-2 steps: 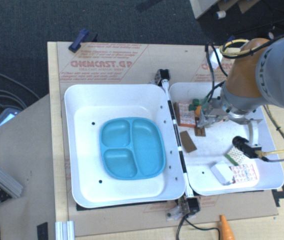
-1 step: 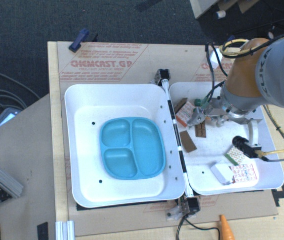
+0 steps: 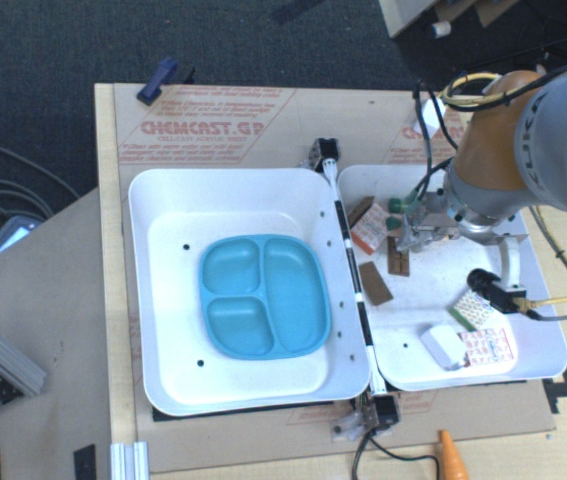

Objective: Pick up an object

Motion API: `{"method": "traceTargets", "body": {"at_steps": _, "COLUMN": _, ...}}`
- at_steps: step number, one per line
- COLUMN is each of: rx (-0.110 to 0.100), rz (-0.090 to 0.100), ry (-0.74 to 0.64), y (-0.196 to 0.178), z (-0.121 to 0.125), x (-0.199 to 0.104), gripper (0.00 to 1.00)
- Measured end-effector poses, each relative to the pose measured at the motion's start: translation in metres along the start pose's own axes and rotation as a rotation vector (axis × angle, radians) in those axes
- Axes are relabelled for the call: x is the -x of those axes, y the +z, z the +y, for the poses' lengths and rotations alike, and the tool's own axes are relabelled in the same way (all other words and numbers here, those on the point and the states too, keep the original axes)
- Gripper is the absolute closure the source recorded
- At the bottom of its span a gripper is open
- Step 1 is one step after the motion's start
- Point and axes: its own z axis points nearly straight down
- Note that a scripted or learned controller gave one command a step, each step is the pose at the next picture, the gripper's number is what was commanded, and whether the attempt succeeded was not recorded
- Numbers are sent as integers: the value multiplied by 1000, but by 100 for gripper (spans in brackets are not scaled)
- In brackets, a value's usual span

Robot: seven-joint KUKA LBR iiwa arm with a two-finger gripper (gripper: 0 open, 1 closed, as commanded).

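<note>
The gripper (image 3: 403, 236) hangs low in the right shallow white bin (image 3: 543, 353), fingers closed upon a small flat brown rectangular piece (image 3: 398, 256), just right of a red-and-white packet (image 3: 367, 226), with another flat brown piece (image 3: 374, 283) lying just below it.

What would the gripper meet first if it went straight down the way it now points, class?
Most likely the brown flat piece lying on the floor of the right bin, since the gripper points down at it from just above. Depth is hard to judge from this slanted view, so it may already touch it.
</note>
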Motion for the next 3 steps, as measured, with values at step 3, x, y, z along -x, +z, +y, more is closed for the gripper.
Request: {"method": "traceTargets", "body": {"at_steps": 3, "rx": -2, "rz": -1, "ry": 0, "y": -19, "z": -47, "x": -5, "gripper": 100}}
